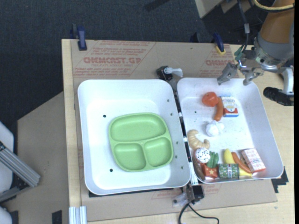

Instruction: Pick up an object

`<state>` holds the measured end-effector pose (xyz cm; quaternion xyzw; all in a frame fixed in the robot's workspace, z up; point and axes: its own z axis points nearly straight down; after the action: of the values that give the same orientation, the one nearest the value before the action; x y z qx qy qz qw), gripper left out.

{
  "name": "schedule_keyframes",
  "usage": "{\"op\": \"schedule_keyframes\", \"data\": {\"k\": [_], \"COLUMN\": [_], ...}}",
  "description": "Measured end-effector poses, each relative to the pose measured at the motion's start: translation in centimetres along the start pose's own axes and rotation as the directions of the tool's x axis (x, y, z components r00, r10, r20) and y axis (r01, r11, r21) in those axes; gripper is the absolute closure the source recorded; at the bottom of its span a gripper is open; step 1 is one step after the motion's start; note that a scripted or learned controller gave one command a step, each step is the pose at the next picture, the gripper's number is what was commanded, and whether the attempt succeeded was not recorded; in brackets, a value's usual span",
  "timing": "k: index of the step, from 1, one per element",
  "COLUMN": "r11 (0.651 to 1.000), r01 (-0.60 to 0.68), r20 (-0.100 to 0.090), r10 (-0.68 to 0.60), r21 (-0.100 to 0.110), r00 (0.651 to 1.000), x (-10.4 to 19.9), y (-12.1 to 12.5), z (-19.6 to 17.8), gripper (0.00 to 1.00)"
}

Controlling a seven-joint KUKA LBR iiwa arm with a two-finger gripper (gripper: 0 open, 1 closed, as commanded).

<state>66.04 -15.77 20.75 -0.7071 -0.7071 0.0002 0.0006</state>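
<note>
- Camera view: brown cardboard sheet (140, 55) under the bins carries red print, "CHEMCAST GP" legible at upper left, repeated and partly hidden at upper right.
- Left white bin (93, 97) holds a light green three-compartment plastic plate (140, 141), lying flat.
- Right white bin (261, 111) holds small toy foods. A small white and blue carton with red marking (229, 106) has print too small to read; a red-and-white striped box (252, 160) likewise.
- Orange-red sausage-shaped toy (218, 110) lies just left of the carton, long axis running near to far, far end against a red round toy (210, 98).
- Near corner cluster: tan croissant-shaped piece (196, 138), white dotted ball (202, 155), green can (228, 171), yellow piece (227, 156), all crowded together.
- Two-finger gripper (237, 74) hangs over the right bin's far rim, fingers spread apart, nothing between them.
</note>
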Motion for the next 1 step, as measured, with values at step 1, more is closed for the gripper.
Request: {"op": "schedule_keyframes", "data": {"k": [1], "r11": [1.000], "r01": [0.004], "r20": [-0.003], "r10": [-0.003], "r21": [0.007], "r00": [1.000], "x": [4.05], "y": [0.43], "z": [13.03], "gripper": [0.00]}}
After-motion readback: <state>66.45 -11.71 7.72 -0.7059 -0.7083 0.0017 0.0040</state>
